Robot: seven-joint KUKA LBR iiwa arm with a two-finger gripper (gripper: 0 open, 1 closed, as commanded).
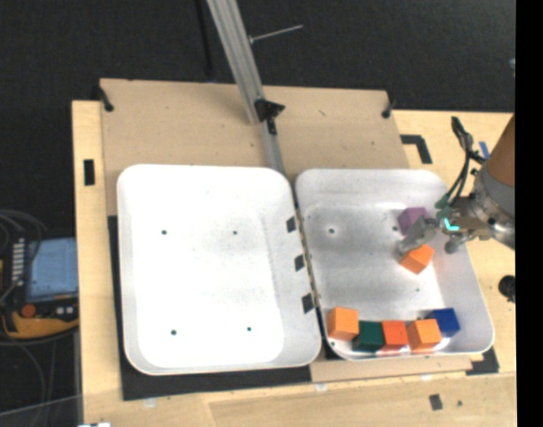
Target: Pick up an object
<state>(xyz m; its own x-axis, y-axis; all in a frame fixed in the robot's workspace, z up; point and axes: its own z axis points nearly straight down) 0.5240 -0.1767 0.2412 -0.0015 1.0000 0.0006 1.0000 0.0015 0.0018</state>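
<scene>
One orange cube (pixel 417 259) sits pinched between the gripper (pixel 417 241) fingers, apparently raised above the right bin (pixel 360 203), so the pick looks nearly done.

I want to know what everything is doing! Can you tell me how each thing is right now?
Gripper: low in the right bin, at the tilted orange block.
Tilted orange block: tipped on a corner.
Purple block: resting behind the gripper.
Row of blocks: lying along the right bin's near wall.
Right bin: holds the blocks.
Left bin: flat on the bench.
</scene>
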